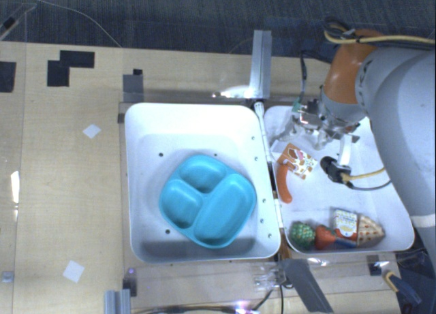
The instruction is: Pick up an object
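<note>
Two white bins [197, 118] (one blue plate [208, 200])

Bright overhead light, glare on white bins [204, 118], slight softness.

- The two bins [143, 169] were plain white.
- The divided plate [208, 200] in the left bin was turquoise all over.
- The counter [61, 190] was pale wood with black blocks at its far left.
- The arm [402, 122] was grey, with an orange band [346, 67].
- The sausage-shaped toy [283, 182] was orange-red.
- The round toy [302, 235] at the near edge was green.
</note>
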`<action>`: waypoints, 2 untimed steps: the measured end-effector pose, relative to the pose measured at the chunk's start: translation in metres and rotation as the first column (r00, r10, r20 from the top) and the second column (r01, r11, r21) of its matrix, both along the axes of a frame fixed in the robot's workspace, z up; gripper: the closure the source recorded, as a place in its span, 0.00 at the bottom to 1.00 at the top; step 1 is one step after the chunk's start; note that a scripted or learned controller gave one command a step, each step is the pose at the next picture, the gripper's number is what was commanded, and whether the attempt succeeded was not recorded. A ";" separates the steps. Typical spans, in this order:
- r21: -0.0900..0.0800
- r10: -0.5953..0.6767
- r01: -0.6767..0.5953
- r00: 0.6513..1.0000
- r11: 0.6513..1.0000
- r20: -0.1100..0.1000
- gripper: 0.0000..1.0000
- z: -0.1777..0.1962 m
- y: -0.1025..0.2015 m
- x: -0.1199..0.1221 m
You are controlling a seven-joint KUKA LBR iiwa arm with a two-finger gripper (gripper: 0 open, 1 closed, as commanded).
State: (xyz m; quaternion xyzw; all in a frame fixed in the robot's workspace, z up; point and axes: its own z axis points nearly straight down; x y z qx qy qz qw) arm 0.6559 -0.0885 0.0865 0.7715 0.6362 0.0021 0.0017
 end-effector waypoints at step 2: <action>-0.006 0.446 -0.446 0.895 0.895 0.005 0.00 0.003 -0.003 -0.100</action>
